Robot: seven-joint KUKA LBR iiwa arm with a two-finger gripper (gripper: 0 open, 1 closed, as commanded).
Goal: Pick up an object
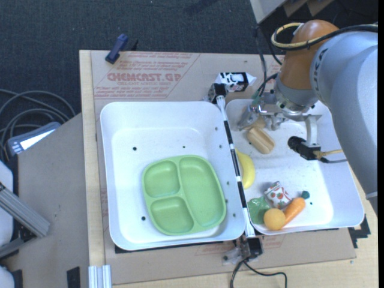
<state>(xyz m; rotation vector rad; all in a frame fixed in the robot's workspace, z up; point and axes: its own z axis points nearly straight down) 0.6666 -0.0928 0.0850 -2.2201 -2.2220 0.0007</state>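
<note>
My gripper (262, 120) hangs over the far left part of the right bin (336, 216), under the orange band of the arm. Just in front of it lies a tan cylinder (261, 140), its far end close under the gripper. Whether they touch is unclear. Nearer the front of this bin are a yellow banana (245, 168) against the left wall, a white and red block (276, 194), an orange carrot (294, 209), a yellow-orange ball (274, 219) and a green piece (258, 207).
The left bin (120, 131) holds a green divided plate (182, 194). A black and white item (233, 81) sits on the board behind the bins, and a blue object (116, 48) lies at the board's far left corner. The grey arm covers the right bin's right side.
</note>
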